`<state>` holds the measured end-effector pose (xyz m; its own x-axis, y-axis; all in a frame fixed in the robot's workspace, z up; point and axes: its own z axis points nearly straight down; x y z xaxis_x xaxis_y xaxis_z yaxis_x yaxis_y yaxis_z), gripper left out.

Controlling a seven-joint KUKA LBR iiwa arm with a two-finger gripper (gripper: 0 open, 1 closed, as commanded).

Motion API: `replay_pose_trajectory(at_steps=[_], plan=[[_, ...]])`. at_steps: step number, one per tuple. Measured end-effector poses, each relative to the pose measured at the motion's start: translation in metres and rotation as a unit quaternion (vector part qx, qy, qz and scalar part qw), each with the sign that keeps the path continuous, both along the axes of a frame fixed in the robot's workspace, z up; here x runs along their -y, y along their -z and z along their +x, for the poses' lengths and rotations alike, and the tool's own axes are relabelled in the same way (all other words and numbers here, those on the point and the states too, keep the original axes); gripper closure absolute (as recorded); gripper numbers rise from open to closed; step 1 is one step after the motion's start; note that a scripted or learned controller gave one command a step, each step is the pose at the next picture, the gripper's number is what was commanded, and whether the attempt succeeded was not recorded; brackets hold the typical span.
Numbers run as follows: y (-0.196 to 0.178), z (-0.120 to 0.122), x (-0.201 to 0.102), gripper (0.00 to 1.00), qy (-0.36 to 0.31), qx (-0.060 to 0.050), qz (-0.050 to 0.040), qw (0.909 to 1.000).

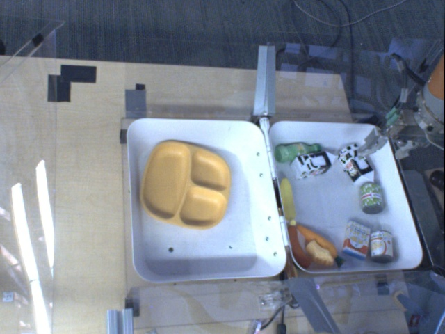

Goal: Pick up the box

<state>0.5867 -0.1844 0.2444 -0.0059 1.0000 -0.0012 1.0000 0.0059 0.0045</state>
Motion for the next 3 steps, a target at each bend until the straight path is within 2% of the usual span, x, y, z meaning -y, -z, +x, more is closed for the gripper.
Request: replay_pose_trajectory(at_steps=[1,2,3], plan=[[0.145,-0.057,0.017,0.00,0.158,-0.003,0.0040,0.9874],[0.155,-0.096,0.001,0.00,0.149,0.005,0.0006,0.9889],[0.143,-0.092,0.000,1.00,0.148,0.008,0.0009,0.9890]])
